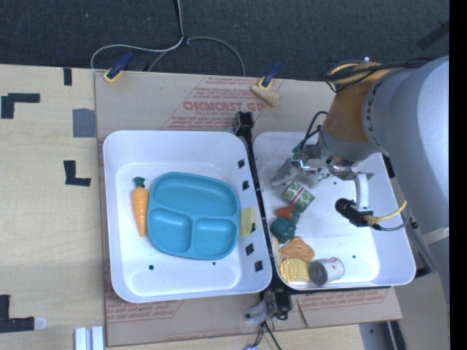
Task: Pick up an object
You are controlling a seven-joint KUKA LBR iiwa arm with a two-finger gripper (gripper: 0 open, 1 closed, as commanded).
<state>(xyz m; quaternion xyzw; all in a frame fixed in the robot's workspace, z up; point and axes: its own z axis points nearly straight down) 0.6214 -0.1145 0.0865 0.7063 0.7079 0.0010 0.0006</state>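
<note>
Green carton (298, 195) lies in right bin (394, 265), perhaps under tool (292, 175).

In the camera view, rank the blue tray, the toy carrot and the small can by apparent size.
Blue tray, clearly largest.
Toy carrot, next.
Small can, smallest, though close to the carrot in area, so that gap is uncertain.

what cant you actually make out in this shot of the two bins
- Gripper, camera view: the wrist above covers it, so its grasp on the green packet is unreadable.
- Yellow block, left bin: partly hidden by the blue tray and the bin divider.
- Small items by the teal toy: too small and crowded to identify.
- Arm: cut off by the right edge.
</note>
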